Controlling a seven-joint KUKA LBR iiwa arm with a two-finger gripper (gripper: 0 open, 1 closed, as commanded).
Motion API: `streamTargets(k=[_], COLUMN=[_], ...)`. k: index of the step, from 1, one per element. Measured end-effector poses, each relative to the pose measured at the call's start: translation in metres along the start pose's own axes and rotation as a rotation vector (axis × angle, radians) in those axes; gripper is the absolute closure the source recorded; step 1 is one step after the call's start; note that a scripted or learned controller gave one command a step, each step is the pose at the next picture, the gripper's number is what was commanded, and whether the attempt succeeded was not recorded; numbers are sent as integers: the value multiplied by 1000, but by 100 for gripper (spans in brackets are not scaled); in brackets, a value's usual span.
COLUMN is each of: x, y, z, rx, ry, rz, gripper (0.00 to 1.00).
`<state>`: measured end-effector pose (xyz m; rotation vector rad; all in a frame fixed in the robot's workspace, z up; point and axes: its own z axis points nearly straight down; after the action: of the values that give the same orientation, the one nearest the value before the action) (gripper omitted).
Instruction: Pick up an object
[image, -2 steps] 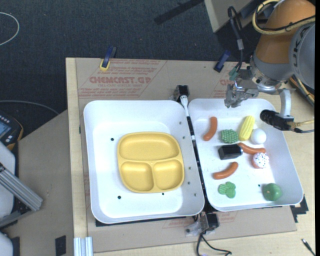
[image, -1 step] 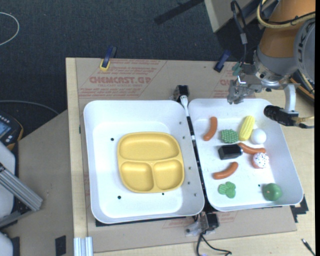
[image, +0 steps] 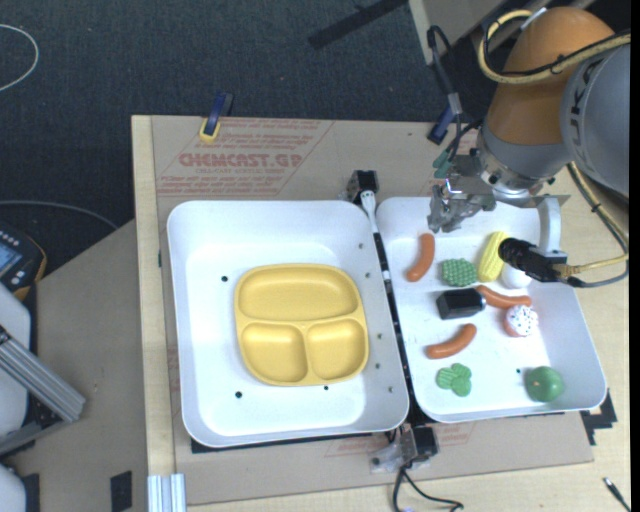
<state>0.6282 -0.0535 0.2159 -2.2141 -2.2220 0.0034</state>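
My gripper (image: 447, 213) hangs over the far left corner of the right bin (image: 575, 345), with nothing visibly held. Just in front of it lies an orange sausage (image: 421, 257). Close by are a green bumpy piece (image: 458, 272), a yellow corn cob (image: 491, 256) and a black block (image: 460, 302). Further forward lie a second sausage (image: 505, 297), a white and red piece (image: 521, 320), a third sausage (image: 451, 342), a green broccoli (image: 454, 378) and a green ball (image: 544, 384).
The left bin (image: 200, 250) holds a yellow divided tray (image: 300, 322). A black and white fitting (image: 530, 260) on the arm overhangs the right bin beside the corn. The raised rims of the two bins meet down the middle of the bench.
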Motion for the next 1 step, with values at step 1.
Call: streamTargets(k=[1], x=[51], y=[-32], z=[3], rx=[0], ry=[0], rz=[0], gripper=[100])
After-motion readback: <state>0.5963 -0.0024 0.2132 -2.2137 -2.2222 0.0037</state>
